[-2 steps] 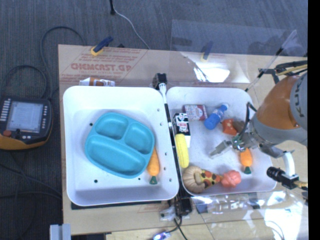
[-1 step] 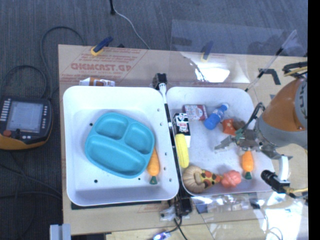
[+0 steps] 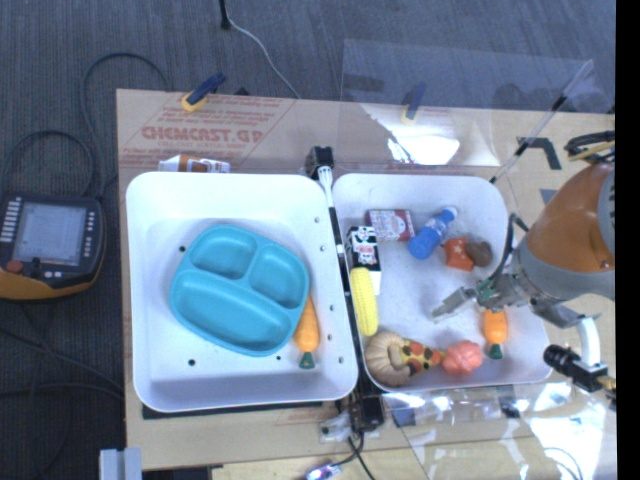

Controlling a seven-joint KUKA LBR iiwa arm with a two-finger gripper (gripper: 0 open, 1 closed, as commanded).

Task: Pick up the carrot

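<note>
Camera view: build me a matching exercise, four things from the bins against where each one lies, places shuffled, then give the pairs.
Things:
1. carrot
2. corn cob
3. blue bottle
4. blue divided plate

Places:
A. right bin, along its left wall
B. left bin, by its right wall, beside the plate
C. middle of the left bin
D. upper part of the right bin, beside a red carton

Pairs: 1-B, 2-A, 3-D, 4-C

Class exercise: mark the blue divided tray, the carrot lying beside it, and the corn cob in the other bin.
blue divided tray (image 3: 240, 288), camera view, on the ridge between its compartments.
carrot (image 3: 307, 330), camera view, on the middle of its orange body.
corn cob (image 3: 364, 301), camera view, on its yellow kernels at mid-length.
</note>
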